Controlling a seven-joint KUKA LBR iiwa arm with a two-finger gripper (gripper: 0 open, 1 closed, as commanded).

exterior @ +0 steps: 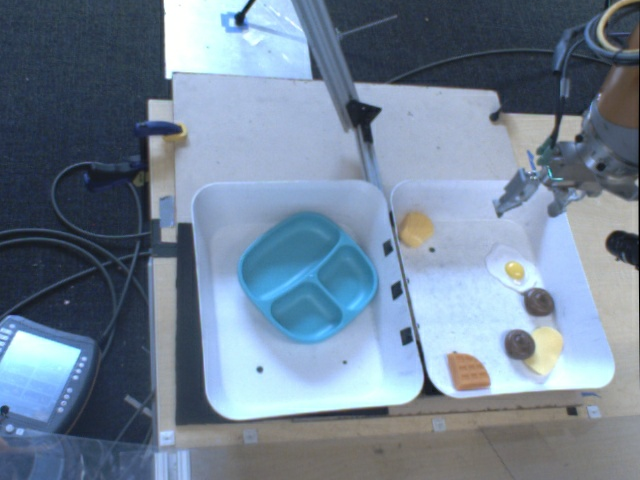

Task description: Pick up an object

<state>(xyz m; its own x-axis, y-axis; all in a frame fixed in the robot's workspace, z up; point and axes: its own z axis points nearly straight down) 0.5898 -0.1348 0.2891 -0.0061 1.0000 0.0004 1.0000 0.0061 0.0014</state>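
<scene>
Left bin (215,368): white, shallow. Holds one blue tray (307,290), three compartments, lying flat near the bin's centre.

Right bin (590,363): white, shallow, touching the left bin along a shared edge. Holds all the small pieces.

Arm (615,118): grey, enters at 3 o'clock, wrist above the right bin's far rim.

Gripper (537,196): hangs over the bin's 1 o'clock corner, holding nothing; fingers spread apart, nothing between them.

Fried egg (512,269): flat, at 5 o'clock of the gripper, the nearest piece. Judged a poor grasp, being thin against the floor.

Yellow lump (416,229): at the bin's 10 o'clock, well apart from the rest, close to the left wall. Judged the best candidate: chunky, free on three sides. Approach straight down, fingers straddling it, clear of the wall.

Waffle (467,371): orange, at 6 o'clock, near the front rim.

Yellow heart (547,350): at 4 o'clock, touching a brown donut (518,344).

Second donut (539,302): just beside the egg; likely to be nudged in a grasp there.

Obstruction: a slanted metal pole (330,53) crosses above the bins' shared edge.
</scene>
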